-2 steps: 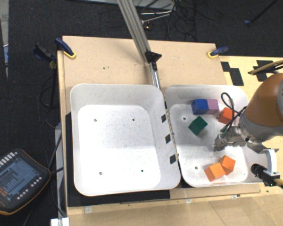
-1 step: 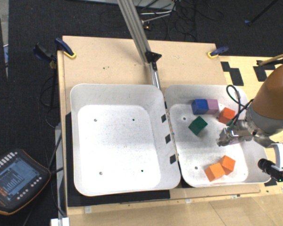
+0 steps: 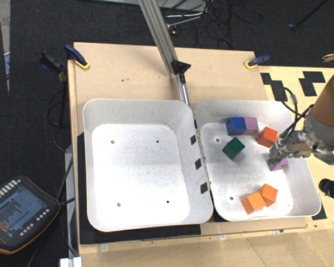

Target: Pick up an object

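The bench (image 3: pixel 128 71) carries two shallow white bins side by side; the left bin (image 3: pixel 100 149) lies at the 9 o'clock side of the view, the right bin (image 3: pixel 300 199) at the 3 o'clock side; their inner edges meet along a seam near the centre.

The arm (image 3: pixel 328 115) enters from 3 o'clock and reaches over the right rim of the right bin; the gripper (image 3: pixel 279 153) sits low inside that bin, near its right wall. Whether the gripper is spread or pressed together cannot be told; the wrist hardware hides that detail. A small purple block (image 3: pixel 278 164) lies directly at the gripper's 6 o'clock, touching or just under the tip; whether it is pinched cannot be told.

Contents of the right bin, placed relative to the bin centre:
- blue block (image 3: pixel 235 125) at 12 o'clock, near the far wall;
- pale purple block (image 3: pixel 250 125) touching the blue block on its 3 o'clock side;
- orange block (image 3: pixel 267 136) at 2 o'clock, just beside the gripper, at the gripper's 11 o'clock;
- green block (image 3: pixel 233 148) at 9 o'clock, below the blue block and apart from it;
- two orange blocks at 5 o'clock, near the front wall, touching each other; the larger block (image 3: pixel 253 202) lies at 8 o'clock of the smaller block (image 3: pixel 269 193).

A slanted metal pole (image 3: pixel 158 26) runs from 12 o'clock down to the seam between the bins; a handheld control pad (image 3: pixel 16 213) rests off the bench at 8 o'clock.
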`<control>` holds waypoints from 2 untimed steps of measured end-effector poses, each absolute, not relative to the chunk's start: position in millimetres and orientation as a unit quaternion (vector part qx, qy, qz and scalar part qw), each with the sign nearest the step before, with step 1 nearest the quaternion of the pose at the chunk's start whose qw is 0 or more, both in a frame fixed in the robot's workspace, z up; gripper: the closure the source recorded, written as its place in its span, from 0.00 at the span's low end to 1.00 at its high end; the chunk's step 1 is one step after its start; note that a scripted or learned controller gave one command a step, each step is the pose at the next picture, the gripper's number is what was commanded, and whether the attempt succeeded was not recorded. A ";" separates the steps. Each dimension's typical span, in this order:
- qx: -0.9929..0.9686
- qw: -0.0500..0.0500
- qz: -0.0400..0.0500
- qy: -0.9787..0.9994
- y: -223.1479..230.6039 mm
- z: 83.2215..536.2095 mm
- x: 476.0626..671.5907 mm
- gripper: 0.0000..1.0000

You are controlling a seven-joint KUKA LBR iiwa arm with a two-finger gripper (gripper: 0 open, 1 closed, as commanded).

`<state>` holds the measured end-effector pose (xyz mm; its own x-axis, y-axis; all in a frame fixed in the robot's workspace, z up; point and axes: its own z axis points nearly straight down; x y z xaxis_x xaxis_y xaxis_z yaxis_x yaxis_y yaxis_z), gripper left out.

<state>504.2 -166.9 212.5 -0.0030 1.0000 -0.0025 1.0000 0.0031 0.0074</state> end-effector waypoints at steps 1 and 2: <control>0.706 0.004 0.002 0.708 -167.2 266.0 506.3 1.00; 0.704 0.000 0.000 0.710 -114.8 254.4 518.2 1.00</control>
<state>518.2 -114.8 254.4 -0.0079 1.0000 0.0011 1.0000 0.0079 0.0003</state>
